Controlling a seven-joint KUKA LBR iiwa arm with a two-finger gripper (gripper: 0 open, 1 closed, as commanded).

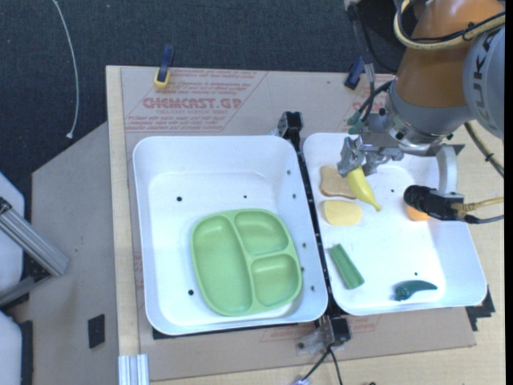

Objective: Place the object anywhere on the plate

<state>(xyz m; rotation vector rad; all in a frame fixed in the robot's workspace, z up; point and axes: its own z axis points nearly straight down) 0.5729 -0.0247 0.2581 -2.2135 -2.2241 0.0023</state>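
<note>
A light green plate (244, 259) with three compartments lies in the left bin (160, 167), toward its front. My gripper (361, 167) hangs over the back left part of the right bin (457, 255). A yellow pointed object (363, 188) sticks out from between its fingers, slanting down to the right, and the fingers are shut on it. The object hangs just above a tan flat piece (333, 181) on the bin floor.
The right bin also holds a pale yellow oval (342, 212), a green stick (347, 265), a dark teal pepper-shaped piece (414, 289) and an orange piece (415, 212) partly hidden by a black arm fitting (433, 200). A black clamp (290, 123) sits between the bins at the back.
</note>
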